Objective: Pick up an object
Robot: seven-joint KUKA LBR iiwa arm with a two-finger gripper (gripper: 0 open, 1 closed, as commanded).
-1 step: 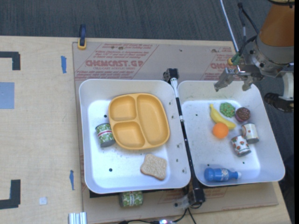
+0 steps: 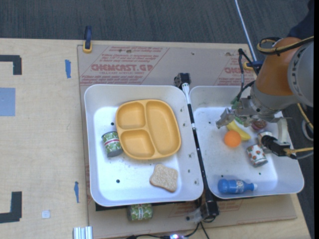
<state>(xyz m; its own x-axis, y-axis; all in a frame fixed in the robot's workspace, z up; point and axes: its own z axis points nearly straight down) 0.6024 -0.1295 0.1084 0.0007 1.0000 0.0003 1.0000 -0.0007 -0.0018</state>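
On the worktop (image 2: 40,133), the left bin (image 2: 94,133) carries a yellow divided plate (image 2: 148,128) at its centre, a small green can (image 2: 112,144) lying at the plate's nine o'clock, and a slice of bread (image 2: 164,178) at its five o'clock. A second green can (image 2: 140,212) lies outside, below that bin's near rim. In the right bin (image 2: 214,148), the tool (image 2: 230,119) hangs at ten o'clock of an orange ball (image 2: 232,140), just above a yellow banana (image 2: 239,130); whether it is open I cannot tell, and nothing shows in its grasp. A patterned cup (image 2: 256,154) lies at the ball's four o'clock, a blue bottle (image 2: 236,186) at six.
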